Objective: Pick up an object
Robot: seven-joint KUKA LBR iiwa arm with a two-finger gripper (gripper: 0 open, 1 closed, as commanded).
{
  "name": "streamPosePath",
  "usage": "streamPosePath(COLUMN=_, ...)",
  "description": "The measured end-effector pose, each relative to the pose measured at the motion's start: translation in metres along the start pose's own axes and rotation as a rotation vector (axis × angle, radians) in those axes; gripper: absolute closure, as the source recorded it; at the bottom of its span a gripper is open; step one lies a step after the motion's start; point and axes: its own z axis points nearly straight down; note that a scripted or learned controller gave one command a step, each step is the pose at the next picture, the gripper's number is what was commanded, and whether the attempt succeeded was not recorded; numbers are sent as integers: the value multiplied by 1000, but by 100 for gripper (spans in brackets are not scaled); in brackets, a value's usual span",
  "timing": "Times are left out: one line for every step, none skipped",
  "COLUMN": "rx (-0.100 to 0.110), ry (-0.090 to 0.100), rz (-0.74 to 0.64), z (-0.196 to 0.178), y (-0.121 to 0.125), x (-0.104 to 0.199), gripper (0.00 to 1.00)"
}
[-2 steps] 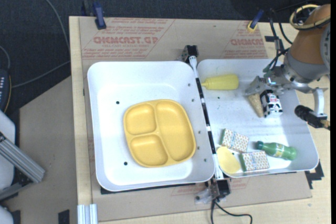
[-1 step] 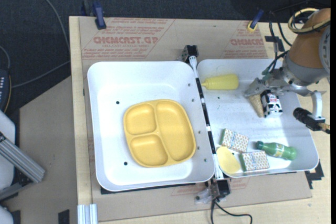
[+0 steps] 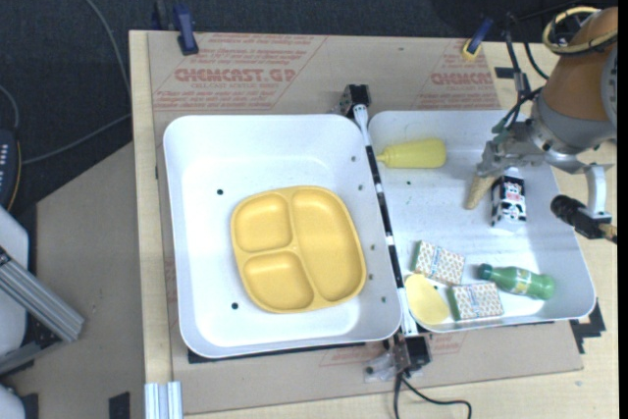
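The right bin (image 3: pixel 574 240) holds several loose objects. A yellow squeeze bottle (image 3: pixel 412 153) lies at its far left. A small black-and-white carton (image 3: pixel 508 199) sits in the middle. Along the near side lie a green bottle (image 3: pixel 517 281), two patterned packets (image 3: pixel 439 262) (image 3: pixel 477 301) and a yellow disc (image 3: pixel 425 301). My gripper (image 3: pixel 495 183) reaches in from the right and hangs low over the bin's far half, directly beside and partly above the black-and-white carton. The grey arm with its orange band (image 3: pixel 579 64) rises behind it.
The left bin (image 3: pixel 196 172) bears a yellow divided plate (image 3: pixel 297 247). A black divider clip (image 3: pixel 355 99) sits between the bins at the back. Blue clamps (image 3: pixel 183 27) (image 3: pixel 478 38) hold the cardboard-covered bench. Cables run along the right edge.
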Motion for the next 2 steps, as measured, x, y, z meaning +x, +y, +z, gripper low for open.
streamPosePath(rx=1, ry=11, rz=-4, z=0, y=2, x=6, gripper=0)
streamPosePath(rx=39, ry=21, rz=-1, z=16, y=48, x=-26, gripper=0)
